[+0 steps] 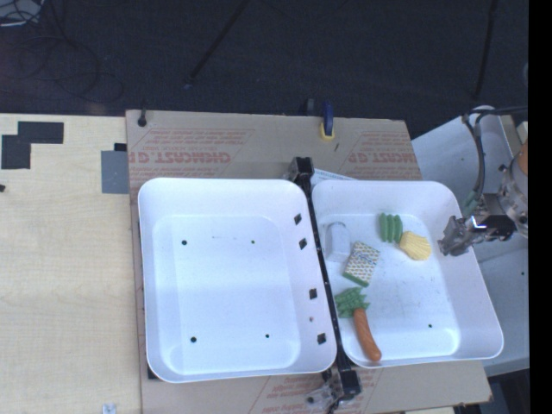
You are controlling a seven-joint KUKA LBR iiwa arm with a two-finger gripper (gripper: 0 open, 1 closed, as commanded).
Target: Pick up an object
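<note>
The right bin [470, 317] holds a toy carrot [366, 332] with green leaves [350, 300] near its front left. A checkered tan block [363, 262] lies just above that, beside a clear cup [335, 235] lying near the divider. A green pea pod [391, 227] and a yellow corn-like piece [416, 246] lie toward the back. My gripper [454, 240] hangs over the bin's right rim, to the right of the yellow piece, with nothing visibly between its fingers.
The left bin [164, 231] stands beside the right one, joined by a black divider with clips [310, 266]. Both rest on a cardboard sheet [224, 149] on a pale wooden bench. Cables [477, 145] loop down by the arm at the right.
</note>
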